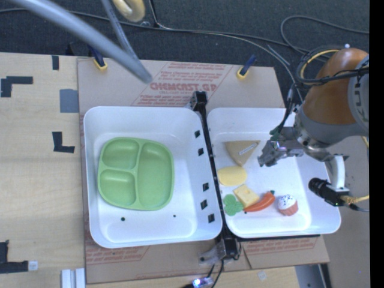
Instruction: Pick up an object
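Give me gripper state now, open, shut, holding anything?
Gripper: over the right bin, beside the cheese wedge; nothing visibly held; open or shut cannot be told.

A light wooden table point(36, 161) with black tape marks point(60, 141) carries a cardboard sheet point(180, 83) toward twelve o'clock. Beyond lies dark carpeted floor point(240, 11), crossed by black cables point(252, 41).

the arm point(336, 110) is a thick rounded grey body with a broad glossy orange band above the wrist. thin black and yellow cables loop around the orange part. the gripper point(268, 156) is dark grey, blocky metal. a white bracket with a black cylindrical piece sits on the wrist's side.
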Action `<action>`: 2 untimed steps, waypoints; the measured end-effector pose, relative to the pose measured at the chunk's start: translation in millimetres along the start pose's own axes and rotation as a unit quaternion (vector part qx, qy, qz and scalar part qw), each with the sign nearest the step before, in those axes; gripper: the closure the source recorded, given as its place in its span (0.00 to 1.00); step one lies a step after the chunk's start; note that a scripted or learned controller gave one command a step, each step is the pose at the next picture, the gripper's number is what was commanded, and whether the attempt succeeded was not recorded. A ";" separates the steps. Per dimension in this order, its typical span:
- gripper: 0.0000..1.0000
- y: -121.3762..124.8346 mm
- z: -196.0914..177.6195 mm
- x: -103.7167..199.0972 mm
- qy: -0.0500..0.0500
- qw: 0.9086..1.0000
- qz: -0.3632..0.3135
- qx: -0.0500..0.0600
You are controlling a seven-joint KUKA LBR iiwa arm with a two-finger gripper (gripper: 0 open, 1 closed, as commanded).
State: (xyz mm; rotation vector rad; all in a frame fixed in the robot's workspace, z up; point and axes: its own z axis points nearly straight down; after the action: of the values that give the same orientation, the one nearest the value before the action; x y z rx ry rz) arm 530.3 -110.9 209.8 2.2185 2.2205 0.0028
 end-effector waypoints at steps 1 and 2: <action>1.00 -1.6 -62.8 2.3 0.000 1.000 0.000 -0.001; 1.00 23.2 -63.1 49.2 0.001 1.000 -0.003 0.002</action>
State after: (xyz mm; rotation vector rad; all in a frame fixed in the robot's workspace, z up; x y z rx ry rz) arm 553.2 -61.6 273.0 2.2153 2.2287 0.0006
